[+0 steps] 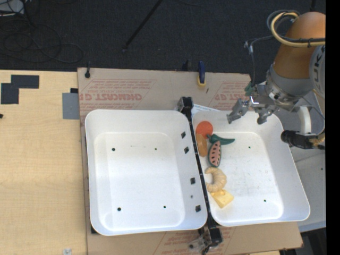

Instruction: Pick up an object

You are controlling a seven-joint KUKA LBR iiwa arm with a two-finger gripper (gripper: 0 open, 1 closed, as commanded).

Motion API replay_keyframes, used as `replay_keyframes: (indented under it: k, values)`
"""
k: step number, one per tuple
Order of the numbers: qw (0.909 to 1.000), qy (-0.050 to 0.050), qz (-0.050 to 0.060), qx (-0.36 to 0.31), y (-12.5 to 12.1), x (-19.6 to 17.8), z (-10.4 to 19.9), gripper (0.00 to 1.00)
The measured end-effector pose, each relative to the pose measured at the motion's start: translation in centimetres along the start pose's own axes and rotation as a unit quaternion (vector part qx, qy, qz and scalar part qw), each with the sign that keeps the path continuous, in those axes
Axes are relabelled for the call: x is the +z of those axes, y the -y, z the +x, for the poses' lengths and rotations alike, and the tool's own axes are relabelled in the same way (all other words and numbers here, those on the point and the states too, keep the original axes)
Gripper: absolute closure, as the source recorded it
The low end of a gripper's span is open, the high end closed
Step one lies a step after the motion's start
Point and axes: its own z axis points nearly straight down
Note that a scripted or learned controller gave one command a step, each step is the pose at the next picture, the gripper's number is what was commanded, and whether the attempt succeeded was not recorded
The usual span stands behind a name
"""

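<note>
My gripper (248,116) hangs above the far edge of the right bin (276,195), its two fingers spread apart and nothing between them. Down the left side of that bin lies a row of toy foods: an orange-red tomato (204,127), a yellowish piece (201,144) beside it, a green pepper (220,139), a watermelon slice (215,153), a tan croissant-like piece (216,178) and a yellow cheese wedge (222,198). The gripper is up and to the right of the tomato, apart from all of them.
The left bin (106,142) sits beside the right one, with a black divider strip (192,163) running between them. Cardboard (133,89) lies under both bins. A blue clamp (201,73) stands at the far edge.
</note>
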Motion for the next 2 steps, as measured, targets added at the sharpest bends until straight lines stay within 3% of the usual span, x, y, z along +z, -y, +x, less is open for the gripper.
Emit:
replay_keyframes:
  k: [1,2]
  values:
    - [1.0,0.001,0.004,0.0,-0.54,14.5,2.36,0.0]
    - [1.0,0.007,-0.003,0.002,-0.94,14.64,3.17,0.0]
